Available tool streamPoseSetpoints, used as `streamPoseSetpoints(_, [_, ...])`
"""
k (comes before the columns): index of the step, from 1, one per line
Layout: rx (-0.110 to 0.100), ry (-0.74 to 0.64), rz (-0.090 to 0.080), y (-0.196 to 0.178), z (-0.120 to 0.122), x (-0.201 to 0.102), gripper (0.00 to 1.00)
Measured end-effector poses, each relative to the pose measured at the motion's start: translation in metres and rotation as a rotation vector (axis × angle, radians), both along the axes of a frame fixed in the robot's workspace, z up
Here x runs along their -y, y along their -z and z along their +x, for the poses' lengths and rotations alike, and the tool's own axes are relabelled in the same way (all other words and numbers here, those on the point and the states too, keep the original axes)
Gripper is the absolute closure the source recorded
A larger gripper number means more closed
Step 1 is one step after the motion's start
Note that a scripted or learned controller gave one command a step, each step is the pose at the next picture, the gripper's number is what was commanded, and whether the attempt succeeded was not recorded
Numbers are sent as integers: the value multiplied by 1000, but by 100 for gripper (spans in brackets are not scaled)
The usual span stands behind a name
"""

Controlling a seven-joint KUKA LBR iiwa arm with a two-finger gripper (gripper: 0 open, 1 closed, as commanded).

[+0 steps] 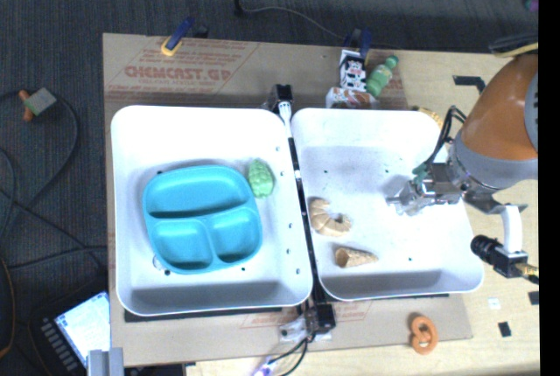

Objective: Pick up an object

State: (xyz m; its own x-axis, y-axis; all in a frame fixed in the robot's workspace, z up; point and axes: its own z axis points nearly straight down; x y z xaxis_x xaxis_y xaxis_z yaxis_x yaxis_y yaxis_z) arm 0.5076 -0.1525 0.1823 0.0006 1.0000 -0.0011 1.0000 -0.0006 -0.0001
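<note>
In the right bin [385,138] lie two tan pastry-like pieces: a croissant [327,218] near the left wall and a cone-shaped piece [355,257] closer to the front. My gripper [409,198] hangs low over the right half of this bin, well to the right of both pieces. Nothing shows between its fingers. The left bin [140,138] holds a blue divided tray [203,217] and a small green lumpy object [261,178] at the tray's upper right corner.
The arm's orange band and grey wrist [503,134] cover the right bin's far right side. Behind the bins stand a small carton and a green toy [360,79]. An orange pretzel-like object [423,333] lies on the bench in front of the right bin.
</note>
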Motion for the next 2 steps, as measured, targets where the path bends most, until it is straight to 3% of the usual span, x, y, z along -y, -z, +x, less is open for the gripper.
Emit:
streamPoseSetpoints(1, [-1, -1, 1, -10, -24, -52, 100])
streamPoseSetpoints(2, [-1, -2, 1, -2, 41, -78, 100])
